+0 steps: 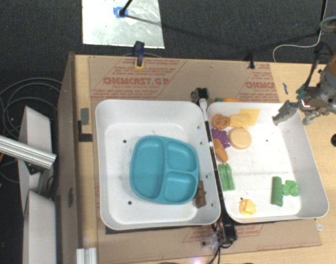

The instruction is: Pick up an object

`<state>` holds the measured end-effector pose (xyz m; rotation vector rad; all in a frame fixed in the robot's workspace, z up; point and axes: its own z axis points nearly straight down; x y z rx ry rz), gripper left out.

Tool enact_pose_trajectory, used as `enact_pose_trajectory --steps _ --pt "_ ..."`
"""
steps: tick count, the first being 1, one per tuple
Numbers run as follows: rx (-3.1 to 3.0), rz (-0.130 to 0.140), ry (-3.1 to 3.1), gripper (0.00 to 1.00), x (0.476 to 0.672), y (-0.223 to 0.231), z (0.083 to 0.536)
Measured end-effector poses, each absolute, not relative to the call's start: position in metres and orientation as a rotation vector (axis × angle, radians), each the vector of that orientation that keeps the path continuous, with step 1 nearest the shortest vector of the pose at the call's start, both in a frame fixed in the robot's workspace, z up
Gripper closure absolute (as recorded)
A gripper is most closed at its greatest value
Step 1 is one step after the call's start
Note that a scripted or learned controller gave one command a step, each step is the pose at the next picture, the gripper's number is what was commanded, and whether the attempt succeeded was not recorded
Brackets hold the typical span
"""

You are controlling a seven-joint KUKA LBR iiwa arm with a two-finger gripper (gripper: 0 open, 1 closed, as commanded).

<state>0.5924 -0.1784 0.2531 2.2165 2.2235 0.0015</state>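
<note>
My gripper (295, 116) hangs over the far right corner of the right bin (305, 164), open, with nothing between its fingers. The toy foods lie apart from it to the left and below. A yellow cheese wedge (246, 117), an orange ring (220, 122), a tan round bun (240, 138), purple grapes (222, 141) and an orange carrot (220, 153) crowd the bin's far left. Nearer the front lie a green pod (226, 176), a green cylinder (276, 191), a small green piece (291, 188) and a yellow piece (246, 206).
The left bin (113, 147) holds a blue divided plate (163, 169) and a brown piece (200, 194) against its right wall. A black divider clamp (200, 96) sits where the bins meet. Cables run at the upper right.
</note>
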Motion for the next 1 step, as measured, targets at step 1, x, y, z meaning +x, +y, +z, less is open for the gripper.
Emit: enact_pose_trajectory --steps 1 --pt "2.218 -0.003 2.233 0.0 0.5865 -0.1453 0.1611"
